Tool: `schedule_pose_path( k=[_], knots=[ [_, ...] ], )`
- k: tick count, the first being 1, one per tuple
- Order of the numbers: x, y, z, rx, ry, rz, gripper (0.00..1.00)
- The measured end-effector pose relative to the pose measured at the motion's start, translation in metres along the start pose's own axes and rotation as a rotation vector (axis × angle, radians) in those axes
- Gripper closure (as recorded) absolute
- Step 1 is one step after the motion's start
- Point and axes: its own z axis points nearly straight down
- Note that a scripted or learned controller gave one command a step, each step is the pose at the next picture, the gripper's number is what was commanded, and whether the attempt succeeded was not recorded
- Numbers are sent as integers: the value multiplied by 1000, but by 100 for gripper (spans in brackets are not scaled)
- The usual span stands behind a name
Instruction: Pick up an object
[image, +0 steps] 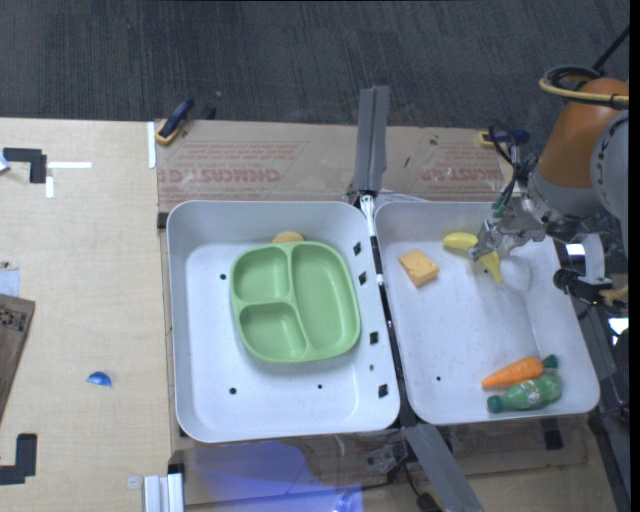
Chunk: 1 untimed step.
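My gripper (493, 246) is low in the right bin (470, 330), near its back edge, with the arm coming in from the right. It sits right over a yellow banana-like toy (459, 241); one yellow end shows to its left and another yellow tip (491, 266) pokes out just below it. An orange-yellow block (419, 267) lies a short way to the left. An orange carrot (512, 372) and a green bottle (526, 395) lie together at the bin's front right corner.
The left bin (200, 350) holds a green divided plate (295, 300) with a small yellow-orange thing (288, 237) peeking out behind it. A grey divider post (371, 140) stands between the bins at the back. The bench's wooden top (80, 300) lies to the left.
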Motion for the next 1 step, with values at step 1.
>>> schedule_pose_path(
  k=[1],
  knots=[
    [71, 2, -96, -11, 0, 46, 100]
  ],
)
